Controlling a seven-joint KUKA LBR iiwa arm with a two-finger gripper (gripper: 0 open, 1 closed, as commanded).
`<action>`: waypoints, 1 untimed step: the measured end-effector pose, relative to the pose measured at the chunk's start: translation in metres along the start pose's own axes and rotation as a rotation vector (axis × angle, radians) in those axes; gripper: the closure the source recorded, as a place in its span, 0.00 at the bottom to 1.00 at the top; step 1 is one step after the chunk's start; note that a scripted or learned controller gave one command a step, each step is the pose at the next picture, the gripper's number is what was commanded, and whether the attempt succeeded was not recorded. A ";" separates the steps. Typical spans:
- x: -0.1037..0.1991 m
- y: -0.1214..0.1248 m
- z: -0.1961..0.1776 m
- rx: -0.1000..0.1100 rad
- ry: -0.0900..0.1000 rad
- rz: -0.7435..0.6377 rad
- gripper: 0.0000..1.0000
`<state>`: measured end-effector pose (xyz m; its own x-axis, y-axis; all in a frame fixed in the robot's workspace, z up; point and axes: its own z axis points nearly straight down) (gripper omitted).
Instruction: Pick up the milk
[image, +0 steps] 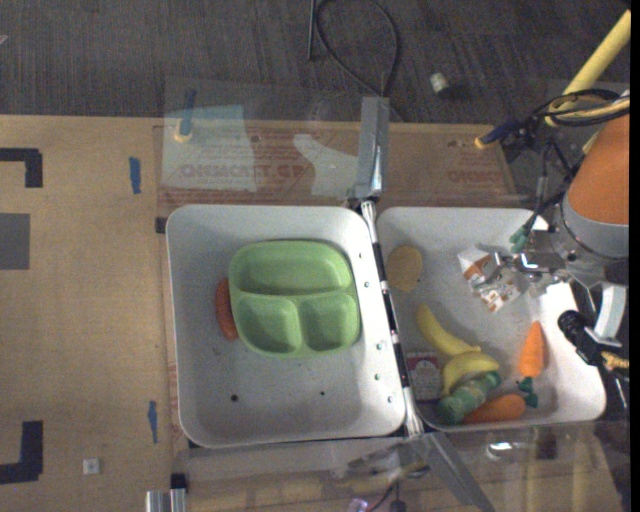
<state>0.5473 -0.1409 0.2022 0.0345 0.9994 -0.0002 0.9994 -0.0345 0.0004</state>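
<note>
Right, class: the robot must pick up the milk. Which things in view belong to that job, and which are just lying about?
For the job: milk carton; right bin holding it.

Lying about: green divided plate; banana; carrot; tan round piece; left bin.

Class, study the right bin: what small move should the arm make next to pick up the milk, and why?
Probably nudge the end effector slightly toward the view's left, to centre it over the milk. The carton lies in the right bin just beside the end effector, so a grasp here would likely miss.
</note>
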 end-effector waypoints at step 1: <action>-0.030 0.049 0.099 -0.003 -0.001 -0.018 0.00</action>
<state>0.5951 -0.1724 0.1029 0.0164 0.9999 -0.0009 0.9999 -0.0164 0.0032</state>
